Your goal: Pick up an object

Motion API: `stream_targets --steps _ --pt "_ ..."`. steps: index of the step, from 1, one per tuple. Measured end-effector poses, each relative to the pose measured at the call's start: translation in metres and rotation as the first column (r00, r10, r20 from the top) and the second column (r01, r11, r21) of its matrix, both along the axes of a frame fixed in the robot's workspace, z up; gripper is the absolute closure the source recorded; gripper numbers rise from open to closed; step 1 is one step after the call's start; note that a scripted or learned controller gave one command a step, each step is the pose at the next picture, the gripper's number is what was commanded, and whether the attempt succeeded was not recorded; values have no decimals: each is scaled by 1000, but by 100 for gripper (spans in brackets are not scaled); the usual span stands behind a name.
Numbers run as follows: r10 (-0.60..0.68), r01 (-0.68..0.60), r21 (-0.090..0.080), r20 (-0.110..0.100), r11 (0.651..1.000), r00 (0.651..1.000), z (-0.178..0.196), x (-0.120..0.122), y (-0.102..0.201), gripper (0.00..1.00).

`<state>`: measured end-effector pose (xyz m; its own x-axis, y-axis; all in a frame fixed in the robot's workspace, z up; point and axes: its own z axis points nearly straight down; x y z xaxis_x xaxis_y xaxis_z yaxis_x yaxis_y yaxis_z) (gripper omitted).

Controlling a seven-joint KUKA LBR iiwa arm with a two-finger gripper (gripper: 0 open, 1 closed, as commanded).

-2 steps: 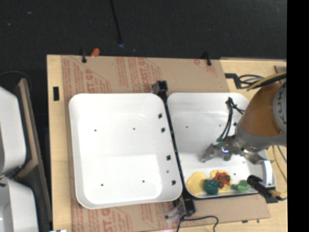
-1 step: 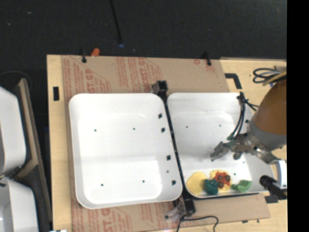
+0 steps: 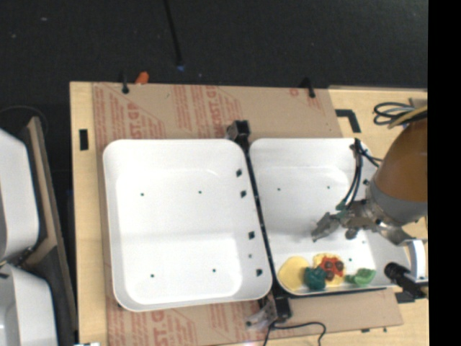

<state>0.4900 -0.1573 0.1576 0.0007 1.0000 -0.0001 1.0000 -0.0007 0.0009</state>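
In the right bin (image 3: 302, 171), several small objects lie along the front wall: a pale yellow disc (image 3: 292, 269), a teal and green piece (image 3: 315, 278), a red and orange piece (image 3: 331, 264) and a small green piece (image 3: 362, 274). My gripper (image 3: 333, 224) hangs over the right bin's floor, just behind these objects and a little above them. Its fingers (image 3: 322, 227) point left and look spread, with nothing between them. The orange-banded wrist (image 3: 403, 168) rises behind it at the right.
The left bin (image 3: 180, 222) sits beside the right one, split from it by a black-clipped divider (image 3: 252, 207). Cardboard (image 3: 180, 110) lies under both bins. Cables (image 3: 392, 112) rest at the back right.
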Motion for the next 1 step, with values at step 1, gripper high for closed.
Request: stream_targets --steps 1 --pt "3 -3 0 1 1000 1000 15 0 36 0"
